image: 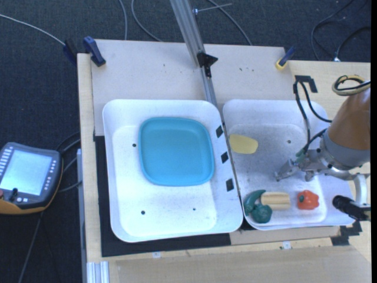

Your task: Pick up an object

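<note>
- You see the bench point(153, 69) carrying two shallow white bins side by side; take the right bin point(265, 119) as your reference for every location below.
- The left bin point(123, 217) sits just beside the right bin, their rims touching along the shared edge.
- A blue plate point(177, 151) lies flat in the left bin, toward the side nearest the right bin.
- A yellow piece point(243, 144) lies on the floor of the right bin, close to its left wall.
- Three items line the near edge of the right bin: a green object point(257, 206) at the near left corner, a tan block point(275, 201) touching or just beside it, and a red-orange object point(307, 200) further right, apart from the block.
- The arm point(353, 128) enters over the right bin's right rim, its orange band above the grey wrist.
- The gripper point(285, 172) hangs low over the middle of the right bin's floor, its metal tips pointing toward the bin's left wall.
- You cannot tell from this view how the claw is set; nothing is seen caught in it.
- The gripper is between the yellow piece and the tan block, apart from both.
- A metal pole point(187, 22) slants across the bench above the seam beside the right bin's left wall.
- A handheld pendant point(26, 175) lies on the dark floor, well apart from the right bin, beyond the left bin.
</note>
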Robot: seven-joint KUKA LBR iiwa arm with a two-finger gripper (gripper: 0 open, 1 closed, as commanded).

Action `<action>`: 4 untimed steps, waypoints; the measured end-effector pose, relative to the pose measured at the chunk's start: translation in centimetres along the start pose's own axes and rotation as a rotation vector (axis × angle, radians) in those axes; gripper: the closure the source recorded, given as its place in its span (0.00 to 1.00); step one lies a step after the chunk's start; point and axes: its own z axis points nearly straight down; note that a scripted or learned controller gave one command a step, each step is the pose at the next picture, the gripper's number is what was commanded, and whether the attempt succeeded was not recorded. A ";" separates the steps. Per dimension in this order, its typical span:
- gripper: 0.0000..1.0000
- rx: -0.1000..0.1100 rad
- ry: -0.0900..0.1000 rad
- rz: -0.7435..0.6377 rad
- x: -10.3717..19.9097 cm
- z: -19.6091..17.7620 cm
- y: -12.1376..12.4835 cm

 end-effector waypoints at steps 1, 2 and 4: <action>1.00 -0.003 -0.001 0.000 0.0 -1.2 0.1; 1.00 -0.006 -0.002 0.000 -0.1 -5.7 0.9; 1.00 -0.007 -0.002 -0.001 1.3 -16.4 1.7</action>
